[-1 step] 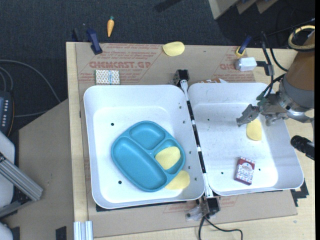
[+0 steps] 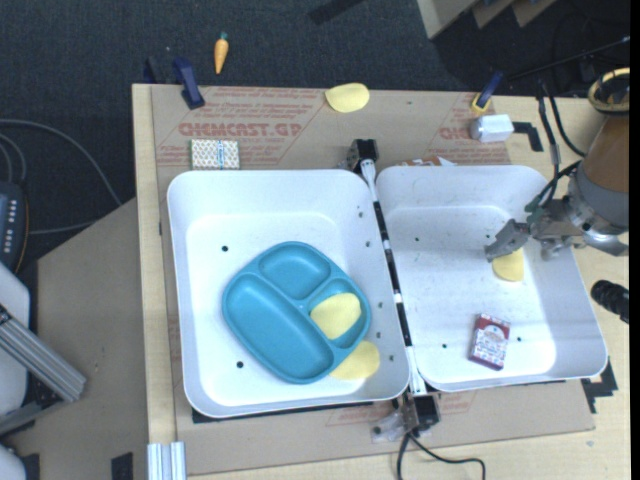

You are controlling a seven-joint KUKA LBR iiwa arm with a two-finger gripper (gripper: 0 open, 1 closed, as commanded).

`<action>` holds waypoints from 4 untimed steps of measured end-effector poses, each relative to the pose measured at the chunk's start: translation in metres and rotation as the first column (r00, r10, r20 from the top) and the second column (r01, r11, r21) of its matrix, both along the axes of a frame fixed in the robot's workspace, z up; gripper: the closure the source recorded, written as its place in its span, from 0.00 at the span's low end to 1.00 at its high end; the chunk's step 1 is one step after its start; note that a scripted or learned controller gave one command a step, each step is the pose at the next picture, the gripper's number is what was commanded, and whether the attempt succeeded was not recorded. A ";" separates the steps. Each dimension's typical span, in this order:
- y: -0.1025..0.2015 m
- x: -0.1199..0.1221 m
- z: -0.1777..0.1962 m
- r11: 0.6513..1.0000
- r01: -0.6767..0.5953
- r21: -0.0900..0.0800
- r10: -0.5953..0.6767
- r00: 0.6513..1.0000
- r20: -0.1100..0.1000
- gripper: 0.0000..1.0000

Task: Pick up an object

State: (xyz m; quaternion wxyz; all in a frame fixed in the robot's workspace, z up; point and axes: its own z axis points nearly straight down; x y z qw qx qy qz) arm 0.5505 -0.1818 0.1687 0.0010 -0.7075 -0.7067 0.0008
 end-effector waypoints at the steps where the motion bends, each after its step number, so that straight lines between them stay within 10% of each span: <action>1: -0.016 0.023 -0.084 1.000 -0.001 -0.001 0.001 1.000 0.003 0.00; 2: -0.026 -0.007 -0.043 1.000 -0.001 0.000 0.001 1.000 0.002 0.00; 3: -0.036 0.024 -0.085 1.000 -0.005 0.007 0.005 1.000 0.001 0.00; 4: -0.038 0.024 -0.074 1.000 -0.005 0.002 0.005 1.000 0.005 1.00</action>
